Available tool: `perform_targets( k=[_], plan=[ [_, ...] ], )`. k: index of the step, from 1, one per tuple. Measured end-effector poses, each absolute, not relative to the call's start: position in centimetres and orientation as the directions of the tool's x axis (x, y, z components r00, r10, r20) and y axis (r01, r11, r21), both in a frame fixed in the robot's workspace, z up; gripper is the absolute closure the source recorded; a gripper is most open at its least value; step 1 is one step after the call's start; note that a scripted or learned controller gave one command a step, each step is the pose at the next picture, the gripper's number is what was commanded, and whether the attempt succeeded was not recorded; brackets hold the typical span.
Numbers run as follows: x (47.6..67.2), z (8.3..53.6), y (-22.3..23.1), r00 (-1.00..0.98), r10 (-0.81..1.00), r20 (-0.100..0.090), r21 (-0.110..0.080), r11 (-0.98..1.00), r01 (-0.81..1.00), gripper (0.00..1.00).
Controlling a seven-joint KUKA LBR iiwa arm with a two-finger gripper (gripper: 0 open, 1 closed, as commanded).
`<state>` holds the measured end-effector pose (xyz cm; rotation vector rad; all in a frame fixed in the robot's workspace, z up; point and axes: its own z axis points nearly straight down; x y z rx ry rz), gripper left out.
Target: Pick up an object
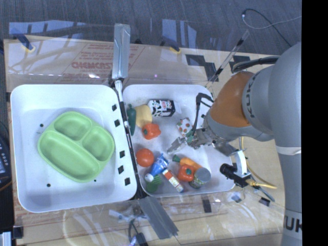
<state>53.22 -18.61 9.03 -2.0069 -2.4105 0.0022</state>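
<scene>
My gripper [180, 140] hangs low over the middle of the right bin [205, 94], reaching in from the right. Its fingers stand open with nothing between them. Just above it lies a small white toy with red spots [183, 124]. Below it lies an orange carrot [187, 163], with a blue bottle [157, 167] to the lower left. An orange-red pepper [150, 131] and a red tomato [144, 157] sit left of the gripper. A black-and-white cow-patterned can [162, 107] lies at the bin's far side.
The left bin [20, 137] holds a green divided plate [76, 145]. A yellow piece [143, 115] and a green pepper [131, 119] lie by the divider. A red toy [185, 174] and a grey can [202, 176] crowd the near edge.
</scene>
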Motion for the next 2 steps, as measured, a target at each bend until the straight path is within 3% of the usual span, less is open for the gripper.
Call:
perform_targets(
  k=[1, 2],
  plan=[
    [62.3, 12.6, -19.4, -0.080, 0.997, 0.000, -0.002, 0.080, 0.997, 0.00],
    [54.6, 9.0, -21.0, -0.178, 0.984, 0.003, -0.005, 0.178, 0.984, 0.00]
  ],
)
